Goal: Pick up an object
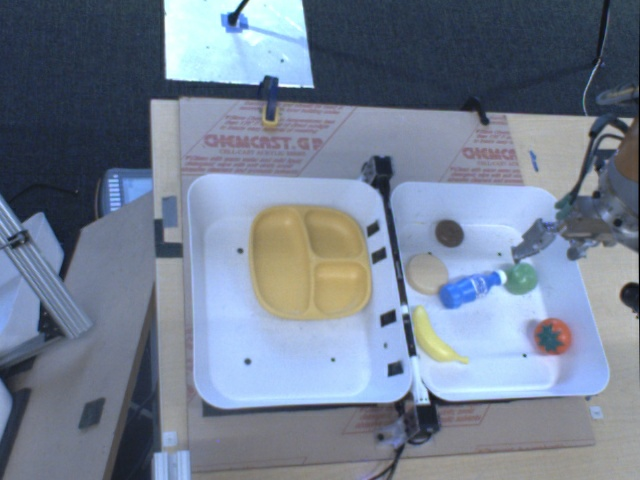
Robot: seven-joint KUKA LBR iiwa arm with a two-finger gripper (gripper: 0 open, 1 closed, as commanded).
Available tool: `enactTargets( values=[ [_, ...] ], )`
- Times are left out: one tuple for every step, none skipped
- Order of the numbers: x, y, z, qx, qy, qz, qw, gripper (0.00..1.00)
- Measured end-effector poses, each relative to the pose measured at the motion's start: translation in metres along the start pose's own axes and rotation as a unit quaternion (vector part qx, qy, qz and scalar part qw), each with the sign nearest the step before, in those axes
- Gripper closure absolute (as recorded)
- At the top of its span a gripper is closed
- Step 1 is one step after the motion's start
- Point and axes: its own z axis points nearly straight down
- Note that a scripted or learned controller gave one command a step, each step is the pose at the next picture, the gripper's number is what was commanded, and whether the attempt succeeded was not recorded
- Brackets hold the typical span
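Divided plate in middle of left bin. In right bin: cookie near far edge, bun and banana along left edge, bottle at centre touching ball, tomato near front right corner.

yellow divided tray in left bin

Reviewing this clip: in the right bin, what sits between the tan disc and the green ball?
The camera view shows the blue bottle lying between the tan disc and the green ball, its white cap toward the ball.
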Motion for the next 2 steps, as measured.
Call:
enactTargets(
  values=[
    [0.001,0.002,-0.007,-0.006,-0.001,-0.002,1.0,0.0],
    [0.002,0.002,0.054,-0.005,-0.001,-0.001,1.0,0.0]
  ],
)
